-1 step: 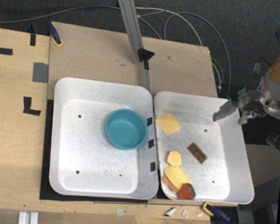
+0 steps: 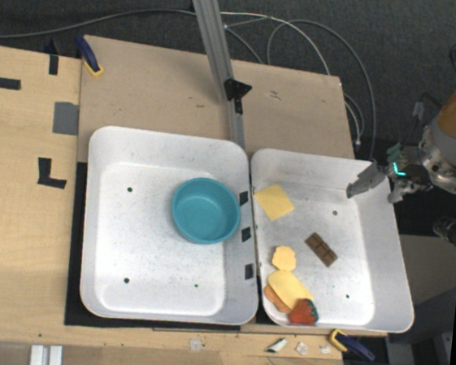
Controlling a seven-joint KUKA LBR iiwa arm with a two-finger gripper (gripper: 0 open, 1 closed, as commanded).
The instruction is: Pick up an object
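Looking down from the fixed camera, I see the claw (image 2: 369, 182) at the right of the frame, hanging over the upper right corner of the right bin (image 2: 391, 262). It shows as a grey wedge pointing down-left, and I cannot tell whether it is open or closed; nothing is visibly between its tips.

My candidates for picking lie in that right bin. A flat yellow square piece (image 2: 274, 201) sits near the upper left of the bin. A small brown chocolate bar (image 2: 321, 249) lies tilted near the middle. Toward the lower left of the bin a small round yellow piece (image 2: 284, 258) sits just above a larger yellow oblong piece (image 2: 289, 288), with a red strawberry-like toy (image 2: 304, 312) touching its lower right end.

In the left bin (image 2: 109, 221) a teal bowl (image 2: 204, 209) stands upright, right of centre. Both bins rest on the wooden counter (image 2: 14, 194).
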